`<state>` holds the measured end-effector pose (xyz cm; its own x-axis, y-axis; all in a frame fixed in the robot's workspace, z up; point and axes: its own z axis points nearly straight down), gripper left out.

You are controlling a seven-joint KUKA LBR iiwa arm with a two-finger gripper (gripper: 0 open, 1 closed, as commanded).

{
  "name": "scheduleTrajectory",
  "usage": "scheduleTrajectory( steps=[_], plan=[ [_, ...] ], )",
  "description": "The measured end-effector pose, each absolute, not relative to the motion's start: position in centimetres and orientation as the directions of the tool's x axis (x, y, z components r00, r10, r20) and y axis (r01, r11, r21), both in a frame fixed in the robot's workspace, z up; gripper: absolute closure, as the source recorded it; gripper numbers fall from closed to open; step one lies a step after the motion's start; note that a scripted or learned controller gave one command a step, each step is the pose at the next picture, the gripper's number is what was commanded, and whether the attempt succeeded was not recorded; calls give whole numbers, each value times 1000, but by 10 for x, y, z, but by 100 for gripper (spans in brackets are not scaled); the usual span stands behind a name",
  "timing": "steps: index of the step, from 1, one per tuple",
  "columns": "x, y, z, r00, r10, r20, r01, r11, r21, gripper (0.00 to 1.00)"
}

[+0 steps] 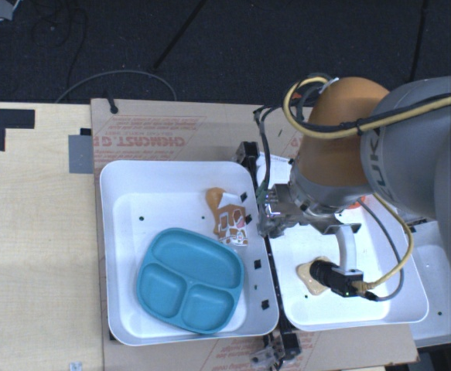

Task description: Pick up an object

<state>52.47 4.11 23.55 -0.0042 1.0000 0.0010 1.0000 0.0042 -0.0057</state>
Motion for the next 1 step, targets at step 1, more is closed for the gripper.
scheduleTrajectory(
  steps=[1],
  plan=[
    [539,84,223,-4,1000,0,1000,4,-4,100]
  ],
)
